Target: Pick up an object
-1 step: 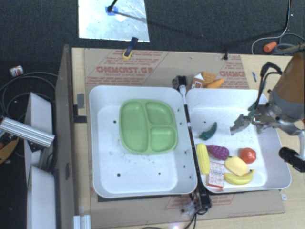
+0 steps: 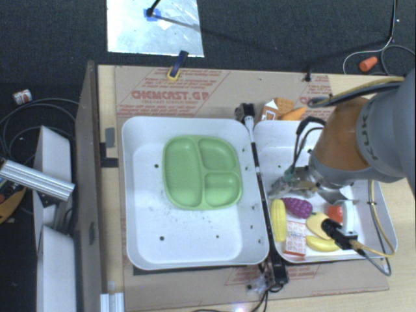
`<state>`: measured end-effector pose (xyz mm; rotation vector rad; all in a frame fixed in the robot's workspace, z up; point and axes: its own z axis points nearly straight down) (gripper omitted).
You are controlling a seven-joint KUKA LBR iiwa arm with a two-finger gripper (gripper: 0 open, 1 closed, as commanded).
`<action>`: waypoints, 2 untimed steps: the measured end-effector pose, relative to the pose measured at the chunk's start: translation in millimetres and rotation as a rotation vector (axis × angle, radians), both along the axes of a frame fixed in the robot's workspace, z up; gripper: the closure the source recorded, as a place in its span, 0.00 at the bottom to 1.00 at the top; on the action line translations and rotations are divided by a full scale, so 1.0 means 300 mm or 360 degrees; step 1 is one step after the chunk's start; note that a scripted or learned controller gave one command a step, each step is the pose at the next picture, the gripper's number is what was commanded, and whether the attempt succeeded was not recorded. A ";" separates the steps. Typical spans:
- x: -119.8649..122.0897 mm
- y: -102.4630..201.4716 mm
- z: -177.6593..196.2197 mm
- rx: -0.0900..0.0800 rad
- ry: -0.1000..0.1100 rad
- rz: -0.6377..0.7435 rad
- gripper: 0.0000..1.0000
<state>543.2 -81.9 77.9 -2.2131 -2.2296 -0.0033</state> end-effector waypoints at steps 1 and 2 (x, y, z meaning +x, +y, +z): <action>0.288 -0.064 0.175 -0.0007 -0.0020 -0.0001 0.00; 0.192 -0.019 0.015 -0.0001 0.0006 -0.0011 0.00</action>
